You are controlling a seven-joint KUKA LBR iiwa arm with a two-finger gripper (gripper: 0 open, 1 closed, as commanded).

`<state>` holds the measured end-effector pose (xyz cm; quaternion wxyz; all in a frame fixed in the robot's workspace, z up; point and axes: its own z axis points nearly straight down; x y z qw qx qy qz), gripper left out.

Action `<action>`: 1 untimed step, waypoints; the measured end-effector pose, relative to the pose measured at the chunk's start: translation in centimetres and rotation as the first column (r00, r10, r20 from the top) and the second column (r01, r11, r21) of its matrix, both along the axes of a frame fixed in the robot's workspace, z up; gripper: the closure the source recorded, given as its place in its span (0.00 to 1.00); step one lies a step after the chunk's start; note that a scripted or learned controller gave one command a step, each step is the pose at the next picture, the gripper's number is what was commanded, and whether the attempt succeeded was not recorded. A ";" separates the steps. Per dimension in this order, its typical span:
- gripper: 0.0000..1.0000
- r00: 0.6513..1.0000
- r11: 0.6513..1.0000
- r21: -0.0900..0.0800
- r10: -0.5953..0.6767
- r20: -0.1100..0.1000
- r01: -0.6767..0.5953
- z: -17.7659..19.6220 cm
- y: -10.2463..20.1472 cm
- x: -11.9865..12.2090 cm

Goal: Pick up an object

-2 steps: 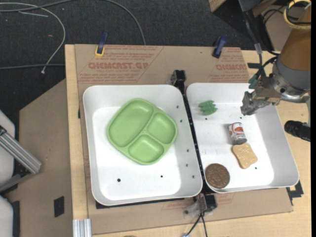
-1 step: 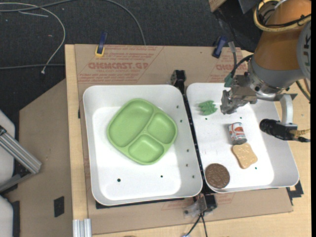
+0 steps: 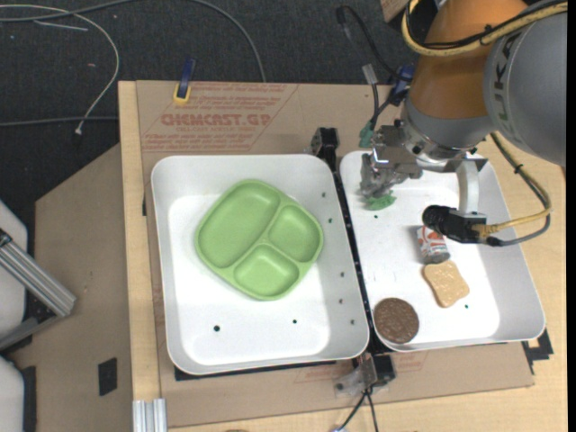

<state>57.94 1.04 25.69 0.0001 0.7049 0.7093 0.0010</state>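
A green divided plate [image 3: 259,238] lies flat in the left bin [image 3: 171,268], clear of the picking side. In the right bin [image 3: 504,322], upper left corner, the gripper [image 3: 378,185] stands over a small green object [image 3: 382,202], apparently the target; whether it grips is impossible to tell. The object's axis is unreadable. Lower right lie a can [image 3: 431,244], a tan cracker [image 3: 446,283] and a brown disc [image 3: 396,319].

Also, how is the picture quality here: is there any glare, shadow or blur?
Camera view: light is even and soft; the green plate is sharp, with a mild sheen; the left bin looks bright but keeps detail; the arm casts a faint shadow on the right bin; the gripper is slightly blurred.
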 end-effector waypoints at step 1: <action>1.00 1.000 1.000 0.000 0.000 0.002 0.000 0.2 4.7 2.4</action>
